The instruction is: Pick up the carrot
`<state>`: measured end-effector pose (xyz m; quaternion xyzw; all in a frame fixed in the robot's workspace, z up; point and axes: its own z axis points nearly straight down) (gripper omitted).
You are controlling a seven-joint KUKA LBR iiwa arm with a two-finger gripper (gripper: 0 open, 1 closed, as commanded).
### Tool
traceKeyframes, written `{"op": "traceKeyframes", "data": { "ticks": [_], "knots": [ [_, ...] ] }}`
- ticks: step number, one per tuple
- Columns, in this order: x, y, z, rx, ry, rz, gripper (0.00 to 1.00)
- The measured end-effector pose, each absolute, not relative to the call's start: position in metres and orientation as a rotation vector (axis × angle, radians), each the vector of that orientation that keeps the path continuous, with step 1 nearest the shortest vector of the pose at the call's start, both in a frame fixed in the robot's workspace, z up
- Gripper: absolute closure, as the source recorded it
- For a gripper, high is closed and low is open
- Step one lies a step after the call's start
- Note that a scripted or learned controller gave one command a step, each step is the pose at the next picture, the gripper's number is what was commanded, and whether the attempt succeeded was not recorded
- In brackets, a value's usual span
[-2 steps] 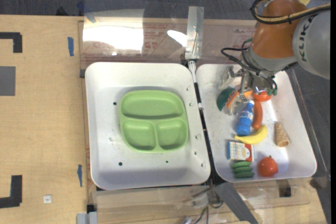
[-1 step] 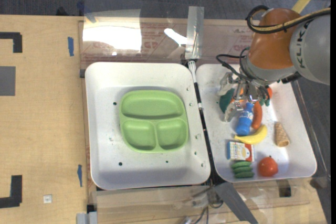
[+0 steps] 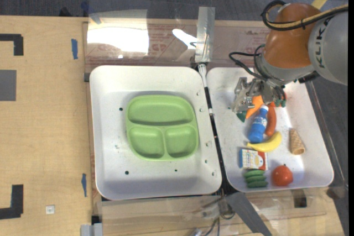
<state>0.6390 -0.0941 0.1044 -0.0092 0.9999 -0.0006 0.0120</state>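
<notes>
The gripper (image 3: 247, 98) hangs over the far left part of the right bin (image 3: 315, 113); whether it is spread or closed cannot be told. The carrot (image 3: 254, 106) lies just beneath and beside it, its orange body partly hidden by the metal. On the grey arm (image 3: 332, 50), the letters "KU" of the maker's name can be read. Nearer in the same bin lie one blue bottle (image 3: 258, 124), one red sausage (image 3: 271, 121), one banana (image 3: 267, 143), one ice cream cone (image 3: 297, 142), one small carton (image 3: 252, 158) with unreadable print, one green pod-like vegetable (image 3: 255, 178) and one tomato (image 3: 282, 174). The left bin (image 3: 105, 119) holds one green three-compartment plate (image 3: 162, 126).
</notes>
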Motion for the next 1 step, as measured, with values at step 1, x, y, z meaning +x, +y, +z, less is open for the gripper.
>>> {"op": "traceKeyframes", "data": {
  "ticks": [1],
  "knots": [
    [0.5897, -0.0565, 0.2165, 0.053, 3.124, 0.001, 1.00]
  ]
}}
